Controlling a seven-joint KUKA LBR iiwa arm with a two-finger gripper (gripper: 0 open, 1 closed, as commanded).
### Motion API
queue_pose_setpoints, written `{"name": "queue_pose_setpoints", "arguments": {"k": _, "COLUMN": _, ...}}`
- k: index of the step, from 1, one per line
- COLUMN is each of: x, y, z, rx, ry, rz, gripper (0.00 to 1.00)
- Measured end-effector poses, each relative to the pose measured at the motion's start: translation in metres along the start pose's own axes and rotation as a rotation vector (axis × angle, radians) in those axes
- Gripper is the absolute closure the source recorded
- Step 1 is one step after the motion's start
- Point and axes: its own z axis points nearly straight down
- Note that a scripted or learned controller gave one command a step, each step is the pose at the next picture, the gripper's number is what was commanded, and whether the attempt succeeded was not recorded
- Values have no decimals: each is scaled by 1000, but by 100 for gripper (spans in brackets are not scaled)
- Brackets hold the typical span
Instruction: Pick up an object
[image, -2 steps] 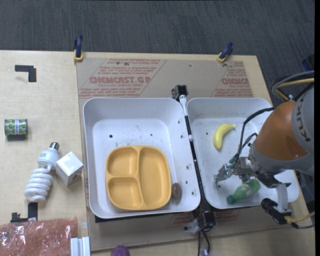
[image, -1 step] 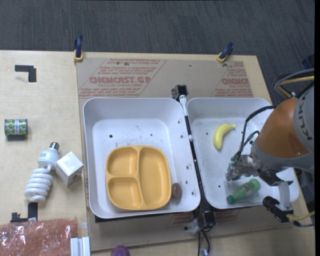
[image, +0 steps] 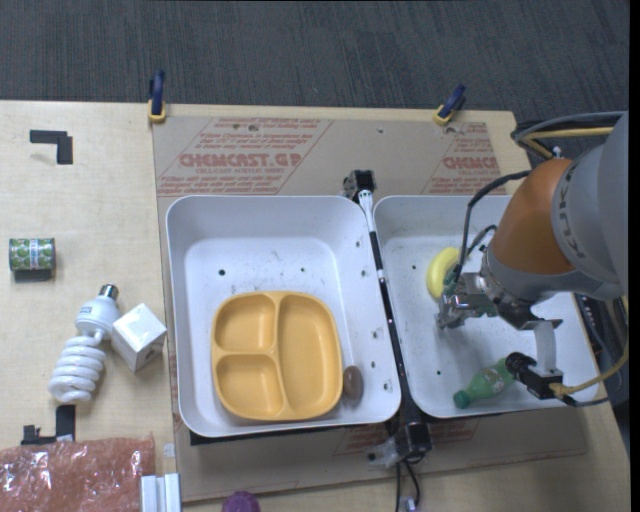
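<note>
Two white bins (image: 190, 240) are counted, with one yellow tray (image: 278, 355), one banana (image: 441, 272), one green bottle (image: 482, 385), and one bulb (image: 82, 352).

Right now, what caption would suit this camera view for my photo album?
KUKA arm's gripper low in the right bin between a yellow banana and green bottle; yellow divided plate in the left bin.

A mustard-yellow divided plate (image: 278, 355) lies in the white left bin (image: 185, 300). At three o'clock, a yellow banana (image: 441, 272) and green bottle (image: 483, 386). Grey arm (image: 590, 215) with an orange band (image: 530, 232).
</note>
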Motion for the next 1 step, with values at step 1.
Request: {"name": "queue_pose_setpoints", "arguments": {"k": 1, "x": -96, "y": 8, "z": -25, "rx": 0, "ry": -1, "rz": 1, "gripper": 100}}
